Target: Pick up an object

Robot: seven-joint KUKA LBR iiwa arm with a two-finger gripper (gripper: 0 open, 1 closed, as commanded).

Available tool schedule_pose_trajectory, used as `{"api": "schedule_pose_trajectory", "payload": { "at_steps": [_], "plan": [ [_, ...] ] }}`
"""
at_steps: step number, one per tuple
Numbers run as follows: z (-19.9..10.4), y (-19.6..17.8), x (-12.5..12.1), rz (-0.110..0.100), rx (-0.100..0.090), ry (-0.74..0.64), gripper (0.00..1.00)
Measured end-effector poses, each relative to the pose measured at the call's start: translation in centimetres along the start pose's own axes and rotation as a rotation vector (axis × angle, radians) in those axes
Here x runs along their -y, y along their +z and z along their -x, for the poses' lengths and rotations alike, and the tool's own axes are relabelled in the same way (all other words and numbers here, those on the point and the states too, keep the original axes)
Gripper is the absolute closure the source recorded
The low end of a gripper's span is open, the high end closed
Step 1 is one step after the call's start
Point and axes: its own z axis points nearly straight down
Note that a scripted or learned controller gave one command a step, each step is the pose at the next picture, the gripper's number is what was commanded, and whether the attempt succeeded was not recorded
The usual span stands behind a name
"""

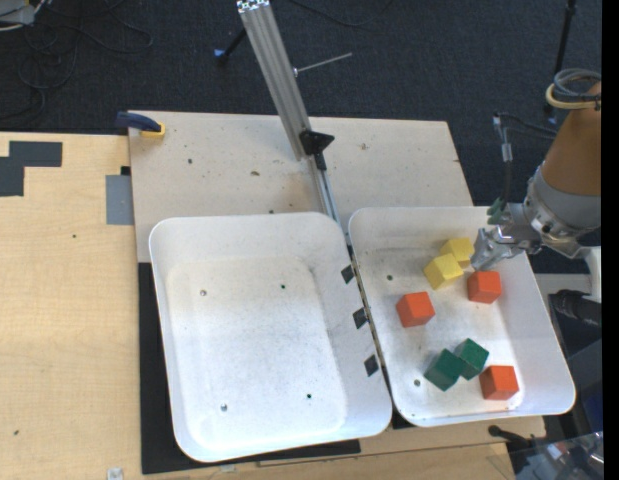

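Note:
The right bin (549, 388) holds several small blocks. Two yellow blocks (449, 263) lie together near its middle. A red block (484, 286) sits just right of them, another red block (415, 308) lies left of centre, and a third red block (500, 381) rests near the front right. Two green blocks (457, 363) touch each other near the front. My gripper (486, 252) hangs low over the bin, right next to the yellow blocks and just above the nearest red block. Nothing shows between its fingers.
The left bin (179, 268) stands beside the right one, with black clips along the shared wall. A slanted aluminium post (281, 78) rises behind the bins. A blue and yellow clamp (141, 124) lies at the bench's back left.

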Motion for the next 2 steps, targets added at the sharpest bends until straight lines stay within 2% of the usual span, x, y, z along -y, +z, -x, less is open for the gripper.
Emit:
{"api": "schedule_pose_trajectory", "payload": {
  "at_steps": [1,2],
  "plan": [
    [-5.3,-0.6,-0.4,0.001,-0.003,-0.012,1.0],
    [-11.2,-1.2,1.2,0.0,-0.003,-0.012,1.0]
  ]
}}
